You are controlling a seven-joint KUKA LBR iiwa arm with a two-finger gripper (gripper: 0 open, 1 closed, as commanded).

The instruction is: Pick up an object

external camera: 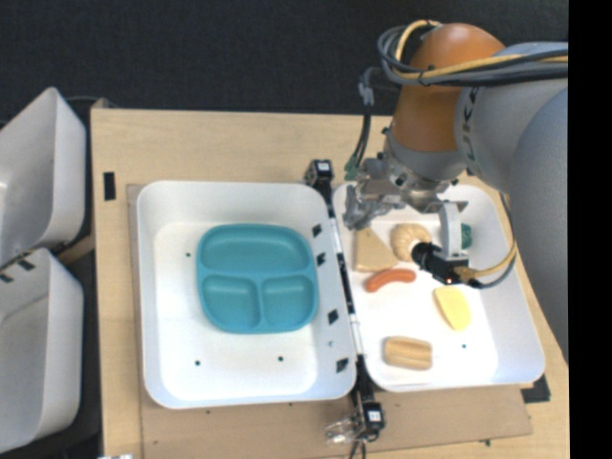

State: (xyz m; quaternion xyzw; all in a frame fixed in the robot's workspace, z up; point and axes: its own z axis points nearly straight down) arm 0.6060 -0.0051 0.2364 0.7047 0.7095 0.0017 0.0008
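My gripper [402, 218] hangs low over the back of the right bin [507, 352], its fingers spread apart and open. A pale tan croissant-shaped piece [410, 236] lies just below and between the fingers, not gripped. A tan wedge [371, 251] rests by the left finger [355, 208]. In front of them lie a red sausage [390, 279], a yellow piece [454, 308] and a small brown bread loaf [407, 353]. A bit of a green thing [466, 234] peeks out beside the right finger, mostly hidden.
The left bin [163, 352] holds a teal divided plate [256, 277]. A raised divider [339, 295] with black clips separates the bins. The arm's orange and grey body [440, 94] covers the right bin's back edge. Cables loop near the wrist.
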